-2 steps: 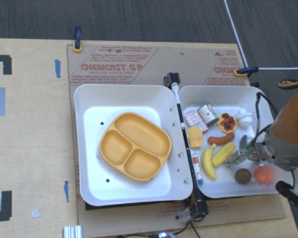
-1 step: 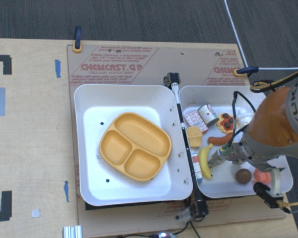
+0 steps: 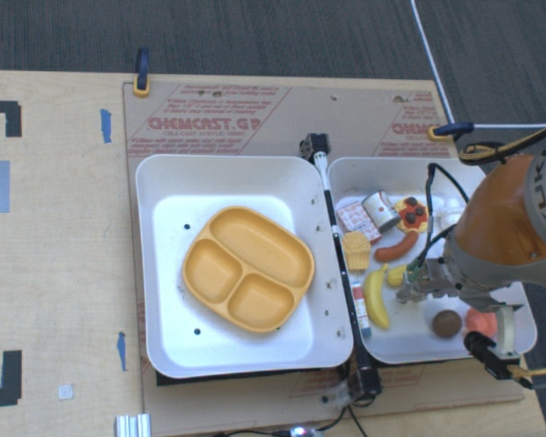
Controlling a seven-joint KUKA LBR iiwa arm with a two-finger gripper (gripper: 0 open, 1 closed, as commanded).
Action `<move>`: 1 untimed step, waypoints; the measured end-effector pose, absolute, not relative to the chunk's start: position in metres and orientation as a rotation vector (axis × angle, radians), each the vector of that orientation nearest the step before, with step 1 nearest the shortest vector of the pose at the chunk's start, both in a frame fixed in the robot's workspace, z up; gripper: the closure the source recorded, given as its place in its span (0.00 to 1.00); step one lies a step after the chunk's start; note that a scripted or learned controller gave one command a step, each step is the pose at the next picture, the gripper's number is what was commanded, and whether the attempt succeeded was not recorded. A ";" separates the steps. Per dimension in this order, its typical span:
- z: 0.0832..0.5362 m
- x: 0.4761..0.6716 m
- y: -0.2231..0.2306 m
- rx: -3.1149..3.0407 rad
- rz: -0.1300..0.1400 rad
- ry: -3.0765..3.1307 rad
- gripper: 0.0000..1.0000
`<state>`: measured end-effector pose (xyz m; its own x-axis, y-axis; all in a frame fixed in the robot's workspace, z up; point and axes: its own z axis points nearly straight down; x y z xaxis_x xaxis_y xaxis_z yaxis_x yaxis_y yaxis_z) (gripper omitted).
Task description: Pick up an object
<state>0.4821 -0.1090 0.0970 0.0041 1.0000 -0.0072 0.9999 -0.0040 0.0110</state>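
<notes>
A: What sits in the left bin (image 3: 155, 244)?

B: A yellow divided plate (image 3: 247, 269) with three compartments, lying near the bin's middle, tilted against its edges.

A: And the right bin (image 3: 528, 335)?

B: Toy food. A banana (image 3: 376, 299) lies along the left edge, with a waffle-patterned yellow block (image 3: 356, 248) just above it. A sausage (image 3: 397, 247) lies near the middle, a small pizza slice (image 3: 412, 213) and a silver can (image 3: 379, 208) sit toward the far edge, and a red-and-white packet (image 3: 354, 217) is in the far left corner. A brown round piece (image 3: 447, 322) rests by the near edge, with something orange-pink (image 3: 481, 320) just to its right.

A: Where is the arm (image 3: 505, 221)?

B: Over the bin's right half, orange band uppermost. The gripper (image 3: 417, 285) hangs low between the banana and the brown piece, near a small yellow bit (image 3: 396, 277).

A: Open or closed?

B: I cannot tell, and I see nothing clearly held in it
</notes>
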 end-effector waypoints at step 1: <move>0.185 0.480 -0.033 2.219 0.003 2.223 1.00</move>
